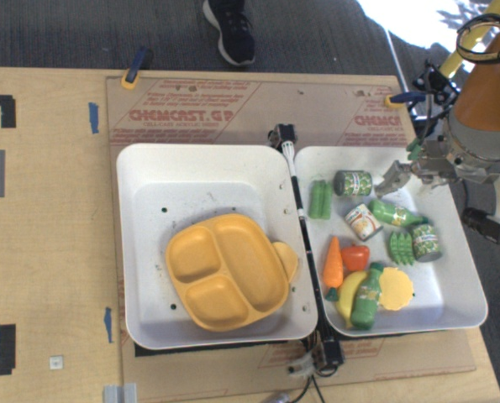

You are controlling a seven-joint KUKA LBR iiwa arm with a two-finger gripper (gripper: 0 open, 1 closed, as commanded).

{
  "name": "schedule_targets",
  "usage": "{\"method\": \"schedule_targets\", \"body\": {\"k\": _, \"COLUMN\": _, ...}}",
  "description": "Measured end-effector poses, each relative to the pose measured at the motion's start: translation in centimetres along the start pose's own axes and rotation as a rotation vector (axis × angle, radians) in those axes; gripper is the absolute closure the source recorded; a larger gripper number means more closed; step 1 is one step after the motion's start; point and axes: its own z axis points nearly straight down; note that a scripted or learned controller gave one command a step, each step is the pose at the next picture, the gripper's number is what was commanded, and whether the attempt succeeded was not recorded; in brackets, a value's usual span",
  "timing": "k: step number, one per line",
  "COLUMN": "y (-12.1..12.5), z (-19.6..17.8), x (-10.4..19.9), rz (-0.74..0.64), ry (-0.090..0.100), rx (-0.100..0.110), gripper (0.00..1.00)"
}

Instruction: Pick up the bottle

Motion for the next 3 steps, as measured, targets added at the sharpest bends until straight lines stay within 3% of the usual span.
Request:
{"method": "schedule_targets", "body": {"k": 1, "y": -3.2, "z": 10.8, "x": -3.9, "rz": 0.047, "ry": 0.0, "rx": -0.002, "gripper": 0.0}}
{"method": "schedule_targets", "body": {"k": 2, "y": -3.2, "z": 9.9, "x": -3.9, "rz": 0.048, "ry": -0.001, "rx": -0.003, "gripper": 1.0}}
{"method": "schedule_targets", "body": {"k": 3, "y": -7.9, "z": 3.4, "x": -4.1, "rz": -0.01, "ry": 0.001, "rx": 0.001, "gripper": 1.0}}
